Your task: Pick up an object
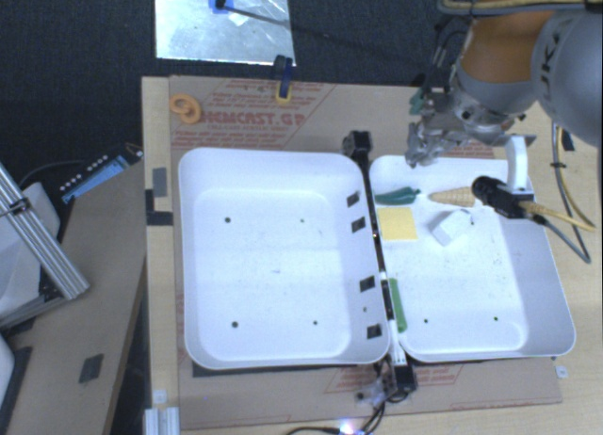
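Yellow pad (398,226) lies flat in the right bin (471,301), close to the wall it shares with the left bin (273,264). A green piece (399,196) sits just beyond the pad, with a tan cone (452,198) and a white block (452,228) beside them. The gripper (421,155) hangs over that bin's far rim, near the green piece. I cannot tell how wide it stands or whether it grips anything.
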